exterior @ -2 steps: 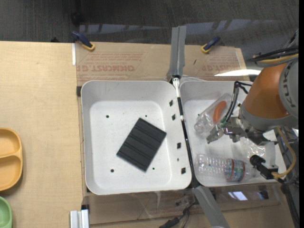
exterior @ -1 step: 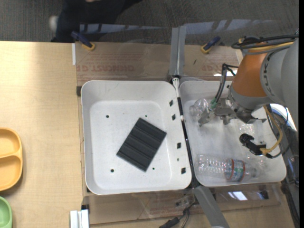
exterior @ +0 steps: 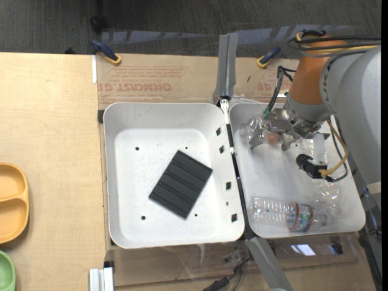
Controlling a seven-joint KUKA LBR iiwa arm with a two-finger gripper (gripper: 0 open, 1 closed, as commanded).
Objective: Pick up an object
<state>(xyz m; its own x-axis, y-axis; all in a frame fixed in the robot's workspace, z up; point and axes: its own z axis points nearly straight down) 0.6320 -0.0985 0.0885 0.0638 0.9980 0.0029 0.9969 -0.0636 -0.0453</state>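
Observation:
A black ridged rectangular pad point(exterior: 180, 183) lies flat and turned at an angle in the middle of the left bin point(exterior: 112, 162). A clear plastic bottle point(exterior: 288, 214) with a coloured label lies on its side along the front wall of the right bin point(exterior: 267, 174). My gripper point(exterior: 262, 133) hangs low over the far part of the right bin, well behind the bottle and apart from it. Something small and reddish shows right beside the gripper, too unclear to name. A crumpled clear plastic piece point(exterior: 327, 193) sits near the right wall.
A metal divider point(exterior: 227, 71) runs between the bins at the back. Cardboard point(exterior: 145, 77) lies behind them, held by two clamps point(exterior: 106, 52). On the wooden bench to the left stand a yellow tray point(exterior: 12, 202) and a green dish point(exterior: 5, 271).

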